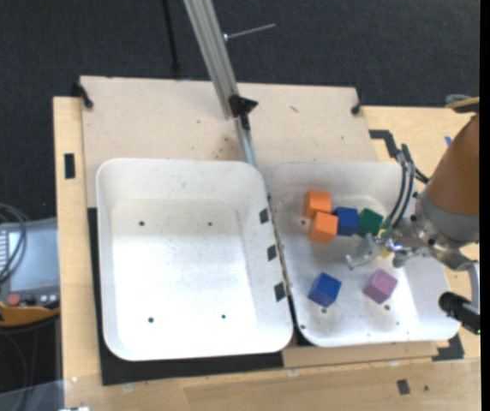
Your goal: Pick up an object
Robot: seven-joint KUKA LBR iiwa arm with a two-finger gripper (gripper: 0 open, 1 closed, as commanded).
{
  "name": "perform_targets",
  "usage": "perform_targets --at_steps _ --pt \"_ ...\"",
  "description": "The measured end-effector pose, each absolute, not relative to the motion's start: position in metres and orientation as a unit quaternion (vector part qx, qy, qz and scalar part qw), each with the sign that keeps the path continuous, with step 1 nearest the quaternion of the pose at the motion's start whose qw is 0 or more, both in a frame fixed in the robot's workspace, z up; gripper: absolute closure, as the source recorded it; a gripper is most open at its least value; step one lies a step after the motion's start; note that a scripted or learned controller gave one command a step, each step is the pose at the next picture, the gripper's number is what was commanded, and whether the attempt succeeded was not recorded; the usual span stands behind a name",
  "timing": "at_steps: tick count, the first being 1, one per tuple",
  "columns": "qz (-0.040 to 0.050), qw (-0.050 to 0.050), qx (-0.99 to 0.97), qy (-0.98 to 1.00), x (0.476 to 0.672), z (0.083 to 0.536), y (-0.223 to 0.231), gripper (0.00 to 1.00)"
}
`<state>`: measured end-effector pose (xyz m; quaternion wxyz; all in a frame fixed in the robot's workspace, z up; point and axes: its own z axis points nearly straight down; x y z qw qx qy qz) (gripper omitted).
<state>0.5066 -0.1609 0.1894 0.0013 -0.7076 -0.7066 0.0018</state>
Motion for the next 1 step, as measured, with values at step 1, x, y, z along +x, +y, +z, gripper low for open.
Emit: perform_targets --at_steps 1 --pt "-0.0009 -0.005 -0.708 -0.706 0.5061 0.1329 -0.1652 0.00"
